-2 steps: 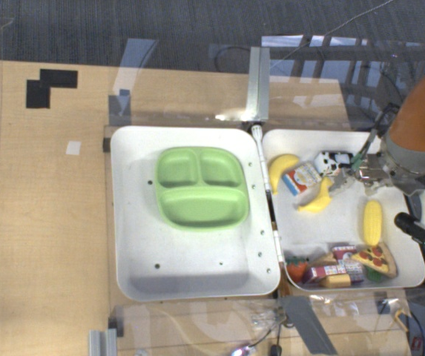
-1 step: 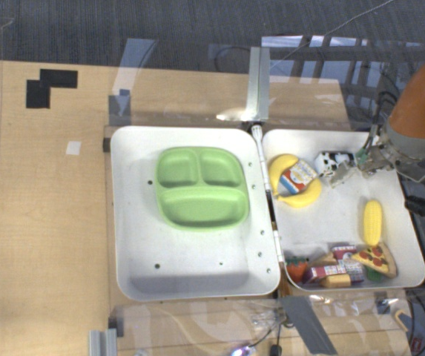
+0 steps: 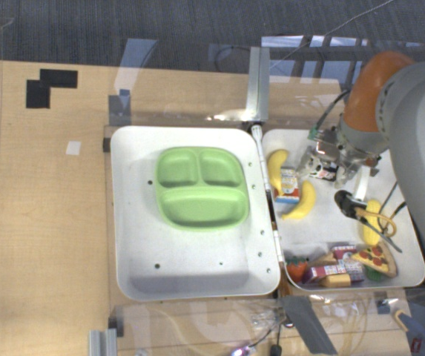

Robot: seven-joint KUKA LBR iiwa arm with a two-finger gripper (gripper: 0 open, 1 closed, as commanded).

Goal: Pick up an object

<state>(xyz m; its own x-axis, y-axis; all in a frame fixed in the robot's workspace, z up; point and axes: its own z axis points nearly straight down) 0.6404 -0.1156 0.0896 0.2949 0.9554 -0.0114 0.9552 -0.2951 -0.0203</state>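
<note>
The arm (image 3: 412, 117) reaches over the right bin (image 3: 412, 269). The left bin (image 3: 134, 273) holds a green tray (image 3: 201, 186). The gripper (image 3: 323, 162) hangs just beside a banana (image 3: 290, 188) and small carton (image 3: 289, 184). More toys (image 3: 342, 267) lie along that bin's near edge.

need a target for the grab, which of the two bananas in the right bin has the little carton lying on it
The banana curving along the bin's left side, next to the divider. The small carton lies across its middle; the other banana, on the right under the arm, has none.
</note>
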